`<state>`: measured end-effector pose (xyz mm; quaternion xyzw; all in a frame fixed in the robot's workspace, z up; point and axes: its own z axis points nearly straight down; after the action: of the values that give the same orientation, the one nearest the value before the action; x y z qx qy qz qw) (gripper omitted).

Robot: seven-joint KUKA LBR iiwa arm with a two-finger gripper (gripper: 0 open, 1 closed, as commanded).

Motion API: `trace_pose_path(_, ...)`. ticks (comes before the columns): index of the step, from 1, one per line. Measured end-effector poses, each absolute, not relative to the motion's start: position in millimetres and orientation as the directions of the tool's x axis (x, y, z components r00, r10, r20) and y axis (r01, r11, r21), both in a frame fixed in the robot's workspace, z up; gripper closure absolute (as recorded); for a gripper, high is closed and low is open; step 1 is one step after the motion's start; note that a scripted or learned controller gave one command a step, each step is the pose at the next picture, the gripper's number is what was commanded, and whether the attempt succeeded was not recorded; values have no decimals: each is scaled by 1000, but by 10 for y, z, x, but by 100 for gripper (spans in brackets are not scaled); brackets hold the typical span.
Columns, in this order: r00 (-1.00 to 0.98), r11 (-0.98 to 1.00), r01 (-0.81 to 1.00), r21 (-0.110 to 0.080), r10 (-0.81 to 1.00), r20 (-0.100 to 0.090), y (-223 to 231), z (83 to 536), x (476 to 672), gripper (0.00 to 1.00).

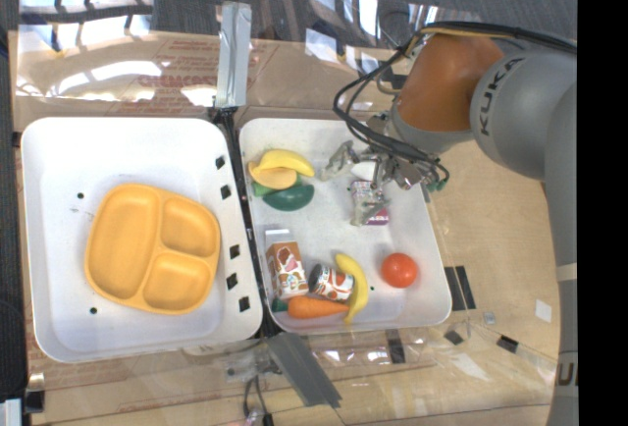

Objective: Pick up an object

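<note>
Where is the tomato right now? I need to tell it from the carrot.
The tomato lies in the right bin, near its lower right corner, just right of the banana and apart from it.

The arm (520,110) is a thick, rounded grey tube with dark lettering printed on its side. Next to the lettering sits a broad, glossy orange band (442,85). Thin black cables (368,85) loop out from the band's upper left. Below the band hangs the tool (371,201), a small assembly of bare silvery metal.
</note>
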<state>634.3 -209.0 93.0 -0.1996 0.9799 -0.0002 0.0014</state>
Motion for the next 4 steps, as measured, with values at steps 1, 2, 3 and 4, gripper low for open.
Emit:
trace_pose_path(1,-895,895,-447,-2,-447,-2,-1996,937,6136,0)
trace_pose_path(2,-869,869,-495,-2,-495,-4,-1192,1036,6586,0)
trace_pose_path(3,-838,838,-546,-5,-546,-3,-1768,1469,6418,0)
trace_pose_path(4,-846,846,-533,1,-533,1,-2098,1218,6286,0)
